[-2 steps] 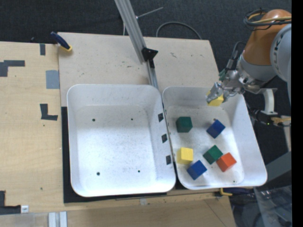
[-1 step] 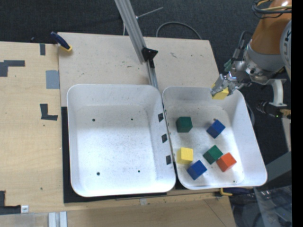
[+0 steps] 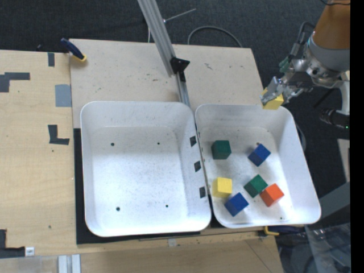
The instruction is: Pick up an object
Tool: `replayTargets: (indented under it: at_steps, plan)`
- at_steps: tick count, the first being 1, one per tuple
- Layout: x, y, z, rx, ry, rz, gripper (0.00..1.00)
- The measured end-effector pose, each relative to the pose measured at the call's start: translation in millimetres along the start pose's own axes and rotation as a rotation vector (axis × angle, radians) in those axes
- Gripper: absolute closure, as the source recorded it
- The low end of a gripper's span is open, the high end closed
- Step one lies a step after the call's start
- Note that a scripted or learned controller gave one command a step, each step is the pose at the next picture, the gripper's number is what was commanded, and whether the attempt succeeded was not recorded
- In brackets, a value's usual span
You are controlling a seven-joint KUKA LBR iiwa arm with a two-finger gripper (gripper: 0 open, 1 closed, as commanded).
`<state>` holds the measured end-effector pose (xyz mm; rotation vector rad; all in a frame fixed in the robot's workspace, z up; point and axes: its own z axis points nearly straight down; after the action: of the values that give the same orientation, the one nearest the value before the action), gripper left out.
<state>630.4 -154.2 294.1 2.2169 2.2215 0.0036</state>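
My gripper (image 3: 275, 95) hangs over the far right rim of the right bin (image 3: 296, 135), shut on a small yellow block (image 3: 274, 102) that shows between its fingertips. In the right bin lie several more cubes: a dark green one (image 3: 221, 149), a blue one (image 3: 259, 154), a yellow one (image 3: 223, 186), a second green one (image 3: 256, 185), an orange one (image 3: 272, 194) and a second blue one (image 3: 236, 203). The arm's orange band (image 3: 334, 24) rises at the upper right.
The left bin (image 3: 91, 152) sits beside the right one. A slanted metal pole (image 3: 159, 33) ends at a black bracket above the seam between the bins. A blue-and-yellow clamp (image 3: 74, 50) lies at the bench's far left corner.
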Motion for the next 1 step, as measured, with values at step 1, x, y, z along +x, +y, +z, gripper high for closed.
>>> replayTargets:
  at_steps: [1]
  plan:
    - [54.2,5.3,5.9,0.006,0.002,-0.004,1.00]
